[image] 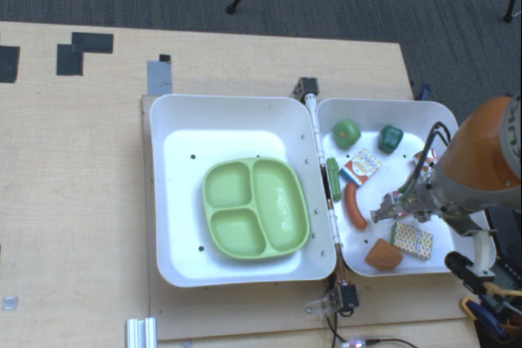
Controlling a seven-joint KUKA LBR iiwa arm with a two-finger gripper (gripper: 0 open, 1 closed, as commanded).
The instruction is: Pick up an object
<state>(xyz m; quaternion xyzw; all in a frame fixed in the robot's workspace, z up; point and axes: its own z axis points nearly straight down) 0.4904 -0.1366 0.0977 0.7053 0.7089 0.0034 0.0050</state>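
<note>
The arm reached in from the right and hung its gripper (397,208) low over the right bin (440,114), because that bin held all the loose pieces: an orange-red sausage shape (355,206) just to its left, a patterned block (412,240) and an orange-brown chunk (383,255) just below it. Whether the fingers were apart or together could not be told, and nothing showed between them, so no object was yet picked. The left bin (163,175) held a green divided plate (256,209)

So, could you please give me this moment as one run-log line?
arm: over right bin | gripper: above the bin floor, near sausage and patterned block | held: nothing seen | left bin: green tray
</note>
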